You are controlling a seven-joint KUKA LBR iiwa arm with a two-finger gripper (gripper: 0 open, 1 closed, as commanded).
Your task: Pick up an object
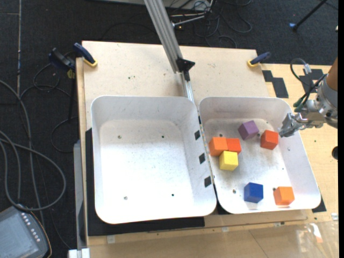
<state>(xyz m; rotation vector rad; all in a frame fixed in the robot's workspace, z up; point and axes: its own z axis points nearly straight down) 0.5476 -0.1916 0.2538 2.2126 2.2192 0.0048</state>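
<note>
The gripper [286, 129] hangs at the right bin's [301, 160] far right wall, just beside the red-orange cube [269, 139], too small and blurred to read. The arm [328, 98] is cut off at the edge. Purple cube [248, 129] sits nearby.

right bin [301, 160]: purple cube [248, 129], red-orange cube [269, 139] just beside gripper [286, 128], orange block [225, 144] touching yellow cube [229, 159], blue cube [253, 192], orange cube [284, 195]; left bin [107, 144].
</note>
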